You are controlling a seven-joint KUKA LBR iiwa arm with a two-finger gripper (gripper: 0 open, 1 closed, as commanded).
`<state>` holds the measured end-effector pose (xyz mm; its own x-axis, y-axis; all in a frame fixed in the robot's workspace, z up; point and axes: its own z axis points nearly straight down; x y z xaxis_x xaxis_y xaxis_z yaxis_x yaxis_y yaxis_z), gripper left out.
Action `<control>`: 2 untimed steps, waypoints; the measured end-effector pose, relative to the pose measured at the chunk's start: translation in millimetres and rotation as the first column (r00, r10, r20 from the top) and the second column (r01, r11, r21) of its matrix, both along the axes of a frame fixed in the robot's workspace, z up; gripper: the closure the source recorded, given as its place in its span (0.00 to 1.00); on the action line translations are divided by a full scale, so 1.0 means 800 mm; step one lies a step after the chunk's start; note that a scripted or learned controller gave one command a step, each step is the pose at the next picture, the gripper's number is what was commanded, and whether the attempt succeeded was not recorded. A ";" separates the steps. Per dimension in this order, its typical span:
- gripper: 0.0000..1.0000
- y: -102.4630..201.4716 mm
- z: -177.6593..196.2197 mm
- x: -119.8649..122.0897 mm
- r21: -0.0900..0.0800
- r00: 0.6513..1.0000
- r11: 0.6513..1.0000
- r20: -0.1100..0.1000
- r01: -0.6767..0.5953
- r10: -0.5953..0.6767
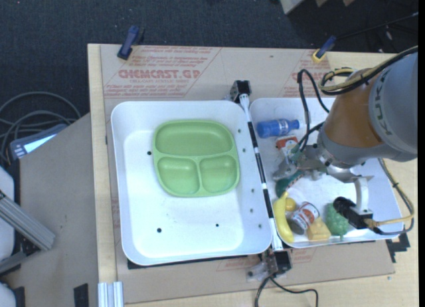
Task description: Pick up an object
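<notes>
desk (199, 76): a light wooden top with red print near its far edge. two white bins sit on it side by side.
left bin (133, 186): it holds a green plate (196, 157) with three parts. the plate lies near the far side of the bin.
right bin (385, 193): it holds a heap of small things and the arm reaches down into it.
arm (372, 119): grey with an orange band, coming in from the right edge of the desk.
pincer (296, 166): low in the right bin, near its left wall. i cannot tell how far apart it is or if it has hold of anything.
blue bottle (277, 127): lies on its side by the far left corner of the right bin, just past the pincer toward the far edge.
banana (284, 217): yellow, along the left wall near the front corner, on the near side of the pincer.
can (305, 216): red and white, just beside the banana, near the pincer on its front side.
green toy (337, 221): bumpy, by the front wall of the right bin.
yellow block (319, 231): by the front wall, between the can and the green toy.
</notes>
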<state>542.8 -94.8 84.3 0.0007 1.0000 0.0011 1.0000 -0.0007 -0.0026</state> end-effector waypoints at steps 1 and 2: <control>1.00 0.000 0.012 0.000 0.000 1.000 1.000 0.002 0.001 -0.001; 1.00 0.068 0.126 0.029 -0.001 1.000 1.000 0.004 -0.002 0.002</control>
